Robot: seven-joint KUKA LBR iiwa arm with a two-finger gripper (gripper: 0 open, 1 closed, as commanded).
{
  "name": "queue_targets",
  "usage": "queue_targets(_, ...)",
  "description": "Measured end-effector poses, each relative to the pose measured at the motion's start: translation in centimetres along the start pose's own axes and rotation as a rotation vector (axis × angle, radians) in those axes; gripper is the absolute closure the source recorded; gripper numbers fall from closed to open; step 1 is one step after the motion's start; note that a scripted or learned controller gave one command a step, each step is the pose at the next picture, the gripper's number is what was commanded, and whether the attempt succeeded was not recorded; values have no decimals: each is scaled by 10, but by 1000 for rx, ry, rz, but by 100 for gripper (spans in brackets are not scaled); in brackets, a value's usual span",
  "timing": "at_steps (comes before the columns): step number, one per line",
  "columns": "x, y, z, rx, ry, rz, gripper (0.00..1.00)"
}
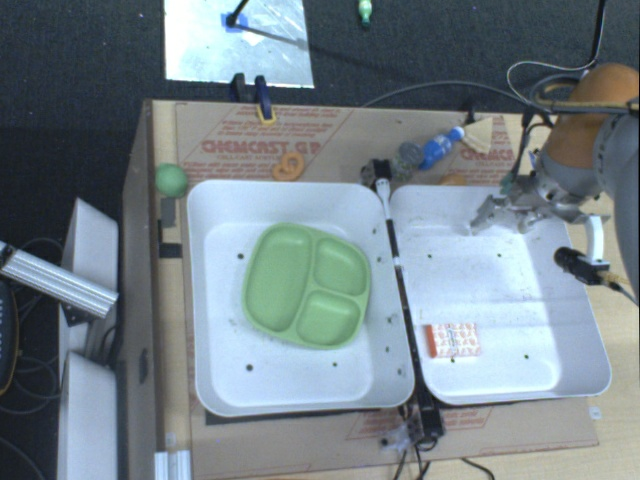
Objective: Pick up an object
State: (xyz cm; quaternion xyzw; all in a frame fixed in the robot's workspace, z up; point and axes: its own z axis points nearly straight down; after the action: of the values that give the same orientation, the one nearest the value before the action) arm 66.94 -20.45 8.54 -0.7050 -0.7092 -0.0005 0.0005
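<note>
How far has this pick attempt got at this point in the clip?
Nothing looks picked yet. The green divided plate lies flat in the left bin, and the small red-and-white card lies flat in the right bin. The gripper hangs over the right bin's far edge, apart from both. Left to do: move over an object, descend, close on it and lift.

We see two white bins, the left bin [215,368] and the right bin [570,363], both of smooth plastic with a faint sheen. The green divided plate [305,285] looks like matt plastic. The small red-and-white packet [454,340] appears printed card or paper. The counter [330,133] looks covered in brown cardboard printed in red, dull and flat. Beyond it, a silver sheet [235,28] shines like foil on dark rough carpet [70,58].
</note>
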Motion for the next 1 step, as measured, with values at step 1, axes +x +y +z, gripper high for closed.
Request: queue_targets(1,0,0,0,0,0,0,0)
